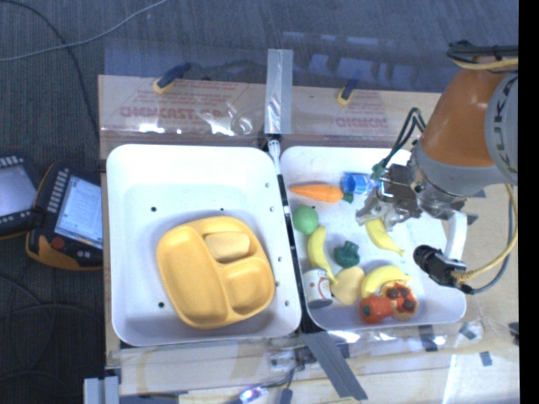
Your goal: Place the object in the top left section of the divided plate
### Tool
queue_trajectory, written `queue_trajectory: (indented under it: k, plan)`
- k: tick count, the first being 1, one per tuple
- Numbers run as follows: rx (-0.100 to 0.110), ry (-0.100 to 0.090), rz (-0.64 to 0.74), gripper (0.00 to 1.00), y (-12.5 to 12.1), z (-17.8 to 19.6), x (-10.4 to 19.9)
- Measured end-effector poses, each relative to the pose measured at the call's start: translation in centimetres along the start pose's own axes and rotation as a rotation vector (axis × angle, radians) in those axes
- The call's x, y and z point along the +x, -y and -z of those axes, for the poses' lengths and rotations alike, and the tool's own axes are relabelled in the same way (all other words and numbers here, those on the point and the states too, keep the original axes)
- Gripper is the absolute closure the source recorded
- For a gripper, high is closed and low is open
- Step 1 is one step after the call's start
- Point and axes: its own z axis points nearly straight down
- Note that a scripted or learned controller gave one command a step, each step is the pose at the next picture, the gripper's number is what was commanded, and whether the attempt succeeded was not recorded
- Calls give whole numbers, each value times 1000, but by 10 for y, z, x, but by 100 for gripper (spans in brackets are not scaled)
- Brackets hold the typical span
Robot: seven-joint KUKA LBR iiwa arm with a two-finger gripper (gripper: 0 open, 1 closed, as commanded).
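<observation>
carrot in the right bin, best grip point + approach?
Judging by pose, take the carrot across its thick middle, from straight above. It lies flat, long axis across the bin, so fingers close front-to-back. The blue item crowds its right tip; the left half has more room.

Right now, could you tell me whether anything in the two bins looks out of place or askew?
Only the divided plate in the left bin: it sits turned at an angle to the bin's walls, not squared up. In the right bin the toy food, including the carrot, lies loosely jumbled, with nothing visibly spilled or damaged.
</observation>
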Motion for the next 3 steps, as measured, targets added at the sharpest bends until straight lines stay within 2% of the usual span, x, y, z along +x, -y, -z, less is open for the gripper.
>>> queue_trajectory:
  k: [1, 2, 3]
  plan:
    - [3, -2, 14, 100, 12, -60, 68]
    - [3, -1, 18, 100, -24, -65, 153]
    - [3, -1, 17, 0, -24, -65, 152]
